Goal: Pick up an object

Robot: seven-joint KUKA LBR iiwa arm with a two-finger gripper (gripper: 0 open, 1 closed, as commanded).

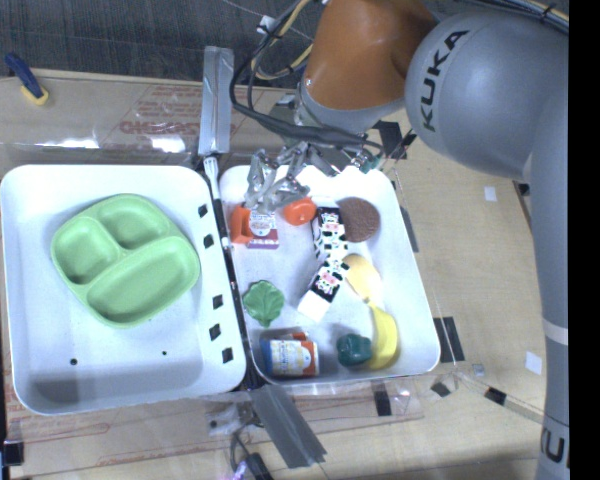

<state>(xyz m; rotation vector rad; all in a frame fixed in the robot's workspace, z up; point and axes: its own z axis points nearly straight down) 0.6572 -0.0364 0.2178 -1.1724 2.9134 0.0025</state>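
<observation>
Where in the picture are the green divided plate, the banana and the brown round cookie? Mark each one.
green divided plate [126, 258]: camera view, on the ridge between its compartments.
banana [384, 336]: camera view, on its yellow middle.
brown round cookie [359, 219]: camera view, on its centre.

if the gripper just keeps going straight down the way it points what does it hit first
Most likely the small carton with the orange side, right under the gripper at the right bin's upper left corner. Depth is hard to judge from this slanted view.

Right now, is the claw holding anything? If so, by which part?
Cannot be told. The claw hangs at the top-left corner of the right bin, just above the small orange carton, but no object shows between its fingers.
</observation>
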